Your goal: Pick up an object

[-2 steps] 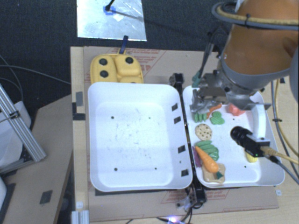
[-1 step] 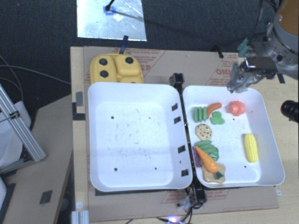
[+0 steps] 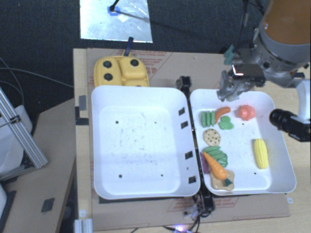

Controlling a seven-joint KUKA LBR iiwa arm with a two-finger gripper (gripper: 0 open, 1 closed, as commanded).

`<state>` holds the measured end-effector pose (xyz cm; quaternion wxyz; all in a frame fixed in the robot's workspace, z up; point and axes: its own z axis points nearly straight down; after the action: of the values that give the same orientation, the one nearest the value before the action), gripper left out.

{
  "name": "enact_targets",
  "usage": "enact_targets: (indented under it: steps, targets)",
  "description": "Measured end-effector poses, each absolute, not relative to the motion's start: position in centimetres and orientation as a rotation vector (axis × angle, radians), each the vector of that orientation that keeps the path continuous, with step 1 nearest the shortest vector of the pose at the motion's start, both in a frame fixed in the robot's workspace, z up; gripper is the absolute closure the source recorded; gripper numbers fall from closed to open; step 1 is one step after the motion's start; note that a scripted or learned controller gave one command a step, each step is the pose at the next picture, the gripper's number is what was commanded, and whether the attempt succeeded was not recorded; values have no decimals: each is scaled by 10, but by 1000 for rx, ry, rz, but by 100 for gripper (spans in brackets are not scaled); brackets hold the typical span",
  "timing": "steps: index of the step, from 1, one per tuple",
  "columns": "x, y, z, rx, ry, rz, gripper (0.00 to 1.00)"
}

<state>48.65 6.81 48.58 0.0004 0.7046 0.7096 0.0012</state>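
The grey-and-orange arm (image 3: 286, 28) is cut off by the top and right edges, and its end effector (image 3: 228, 94), above the far left corner of the right bin (image 3: 284, 179), is too blurred for its outline to be resolved. The yellow moulded toy (image 3: 121, 71) behind the left bin (image 3: 141, 89) has its near part hidden by that bin's far rim. In the right bin's near left corner an orange carrot (image 3: 216, 165) lies over a purple piece (image 3: 206, 166) and a tan piece (image 3: 228, 181), both too covered to identify.
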Motion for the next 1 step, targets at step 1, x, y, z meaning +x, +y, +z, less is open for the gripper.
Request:
enact_targets:
  steps: [1]
  targets:
    - [486, 112, 427, 2214, 2232, -2, 100]
